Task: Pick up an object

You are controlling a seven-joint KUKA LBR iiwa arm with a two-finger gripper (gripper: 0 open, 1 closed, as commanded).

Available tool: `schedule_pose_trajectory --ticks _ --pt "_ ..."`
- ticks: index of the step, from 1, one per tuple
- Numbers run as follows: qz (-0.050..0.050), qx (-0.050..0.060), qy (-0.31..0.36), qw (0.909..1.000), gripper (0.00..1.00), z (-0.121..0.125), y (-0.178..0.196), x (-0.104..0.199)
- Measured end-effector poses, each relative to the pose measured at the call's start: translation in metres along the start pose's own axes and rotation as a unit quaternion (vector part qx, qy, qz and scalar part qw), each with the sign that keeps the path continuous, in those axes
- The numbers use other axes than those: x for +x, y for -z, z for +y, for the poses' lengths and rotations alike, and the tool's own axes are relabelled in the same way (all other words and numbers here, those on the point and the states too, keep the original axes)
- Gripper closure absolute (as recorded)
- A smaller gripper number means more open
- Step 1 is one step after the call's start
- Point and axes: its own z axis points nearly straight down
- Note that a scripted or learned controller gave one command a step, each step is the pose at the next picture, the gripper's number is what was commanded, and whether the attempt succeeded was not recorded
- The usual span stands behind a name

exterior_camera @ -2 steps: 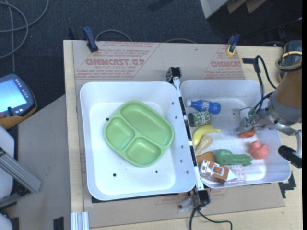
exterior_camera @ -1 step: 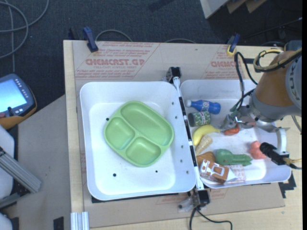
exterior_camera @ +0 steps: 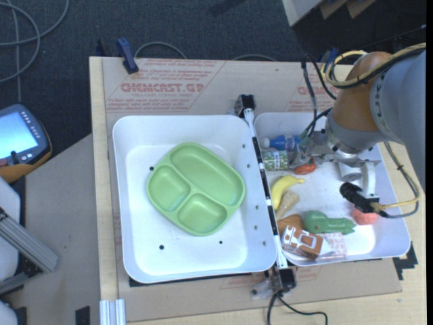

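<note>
End effector (exterior_camera: 312,156) sits low over the right bin's (exterior_camera: 392,239) far clutter near the bottle (exterior_camera: 281,142), probably lining up a grab, grip state can't tell.

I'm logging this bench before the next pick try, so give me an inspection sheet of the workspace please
Surface: cardboard-covered bench bearing the left bin and right bin.
Job's things: banana, green toy, orange box, bottle, all in the right bin.
Clutter: green divided plate in the left bin.
Hand: hand low over the right bin's far end, near the bottle; grip unclear.
Cables: yellow and black cables along the arm.
Surroundings: dark floor, screen device at left.
</note>
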Motion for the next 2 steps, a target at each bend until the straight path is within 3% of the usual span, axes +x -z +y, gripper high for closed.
schedule_pose_trajectory --ticks 1,2 --pt "0.005 0.01 0.002 0.9999 1.0 0.002 0.03 0.042" --pt "0.005 0.007 0.005 1.0 1.0 -0.008 0.098 0.1"
